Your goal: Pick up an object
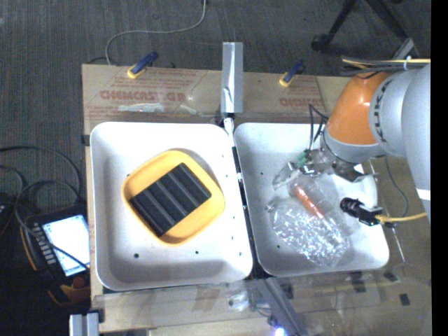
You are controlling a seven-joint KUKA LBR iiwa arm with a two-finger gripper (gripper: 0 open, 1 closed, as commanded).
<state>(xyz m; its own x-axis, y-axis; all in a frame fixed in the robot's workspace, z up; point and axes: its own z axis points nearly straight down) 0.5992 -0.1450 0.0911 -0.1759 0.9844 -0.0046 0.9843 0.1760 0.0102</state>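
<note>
My pincer [316, 161] hangs at the upper edge of the crumpled clear bag [311, 226]; I cannot tell how far it is open, nor whether it touches. An orange stick [305, 197] lies inside the bag, in the right bin [262, 159]. Left of the bag: bare bin floor, then the left bin [112, 152] with a yellow tray [201, 222].

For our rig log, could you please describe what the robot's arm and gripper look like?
The arm is smooth, rounded and light grey, with a bulging orange band above the wrist. Dark lettering sits where the grey meets the orange. Thin dark cables run beside the band. The gripper below it is pale grey metal and partly hidden.
</note>
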